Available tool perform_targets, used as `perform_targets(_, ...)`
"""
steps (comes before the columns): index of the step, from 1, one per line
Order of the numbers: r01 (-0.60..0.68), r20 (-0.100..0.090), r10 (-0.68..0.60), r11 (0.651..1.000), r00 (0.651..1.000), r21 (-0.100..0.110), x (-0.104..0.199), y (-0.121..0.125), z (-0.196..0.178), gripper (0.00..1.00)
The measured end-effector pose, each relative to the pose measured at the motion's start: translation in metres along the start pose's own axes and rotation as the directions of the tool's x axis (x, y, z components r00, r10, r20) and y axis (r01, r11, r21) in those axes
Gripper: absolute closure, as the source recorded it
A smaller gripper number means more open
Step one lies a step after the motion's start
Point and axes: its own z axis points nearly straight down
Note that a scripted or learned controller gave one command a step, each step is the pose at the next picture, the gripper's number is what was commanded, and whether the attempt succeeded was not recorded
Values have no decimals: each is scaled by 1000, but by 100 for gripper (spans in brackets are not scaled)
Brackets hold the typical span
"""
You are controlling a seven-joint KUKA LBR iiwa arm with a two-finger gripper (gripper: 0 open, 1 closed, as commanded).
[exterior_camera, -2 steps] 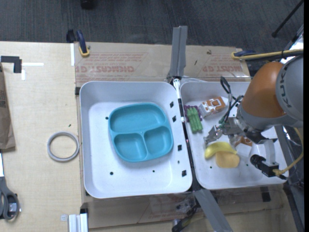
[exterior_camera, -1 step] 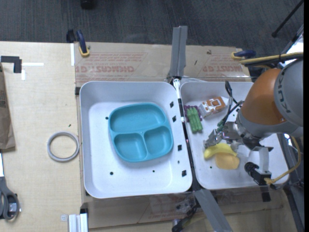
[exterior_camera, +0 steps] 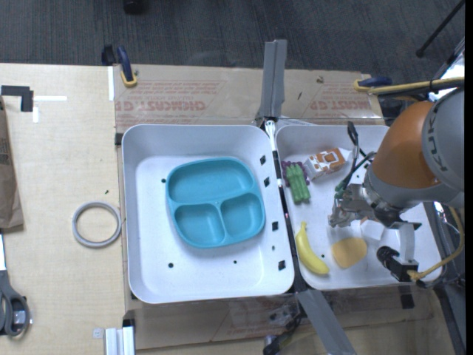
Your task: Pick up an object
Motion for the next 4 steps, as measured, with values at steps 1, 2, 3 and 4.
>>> perform_targets(1, 0, 0, 0, 1000, 1000, 0, 0, 0, 0, 0)
perform_targets(2, 112, 2, -112, 994, 994, -2, -24, 46, -13, 0)
perform_targets(3, 189, 3, -189, 982, 982, -3, 0, 116, 6, 0)
perform_targets(4, 430, 6, -430, 903, 903, -5, -43, 147, -58, 0)
